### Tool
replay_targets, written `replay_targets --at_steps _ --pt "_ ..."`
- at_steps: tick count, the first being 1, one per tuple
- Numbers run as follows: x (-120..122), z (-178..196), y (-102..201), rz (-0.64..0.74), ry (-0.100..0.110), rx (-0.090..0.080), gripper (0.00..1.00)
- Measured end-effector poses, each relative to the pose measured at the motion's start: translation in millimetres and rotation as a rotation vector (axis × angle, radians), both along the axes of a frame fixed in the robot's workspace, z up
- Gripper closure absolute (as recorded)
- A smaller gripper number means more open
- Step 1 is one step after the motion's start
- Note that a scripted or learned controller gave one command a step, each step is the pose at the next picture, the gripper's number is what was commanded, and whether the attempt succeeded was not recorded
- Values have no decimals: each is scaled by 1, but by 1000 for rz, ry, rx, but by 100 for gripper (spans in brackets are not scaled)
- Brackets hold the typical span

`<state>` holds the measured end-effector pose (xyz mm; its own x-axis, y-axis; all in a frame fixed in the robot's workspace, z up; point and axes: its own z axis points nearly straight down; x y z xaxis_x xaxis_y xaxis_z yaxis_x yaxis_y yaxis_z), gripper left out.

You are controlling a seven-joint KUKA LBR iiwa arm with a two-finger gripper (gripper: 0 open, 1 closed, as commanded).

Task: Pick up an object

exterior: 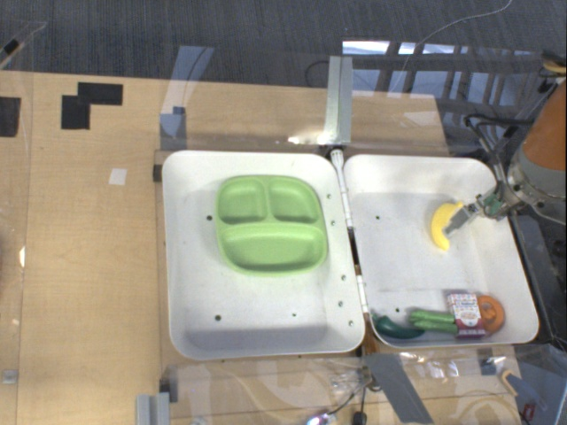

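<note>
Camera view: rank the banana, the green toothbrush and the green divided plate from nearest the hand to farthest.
1. The banana, in the right bin, right at the hand near that bin's right wall.
2. The green toothbrush, lower in the same bin, along its front edge.
3. The green divided plate, across the divider in the middle of the left bin.

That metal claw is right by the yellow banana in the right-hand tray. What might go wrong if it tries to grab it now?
The gripper meets the curved yellow banana at its right edge, not over its middle, so the smooth fruit may slip or get pushed aside. The banana lies loose on the bare floor of the shallow white right bin and may slide instead of lifting.
</note>
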<state>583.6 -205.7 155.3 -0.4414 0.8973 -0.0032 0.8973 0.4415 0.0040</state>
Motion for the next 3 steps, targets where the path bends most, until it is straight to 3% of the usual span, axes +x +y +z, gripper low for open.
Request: replay_targets --at_steps 1,2,3 --pt "30 -65 13 109 -8 -3 0" --pt "33 -51 15 110 -16 -2 100" --pt "41 45 77 33 -4 0 100"
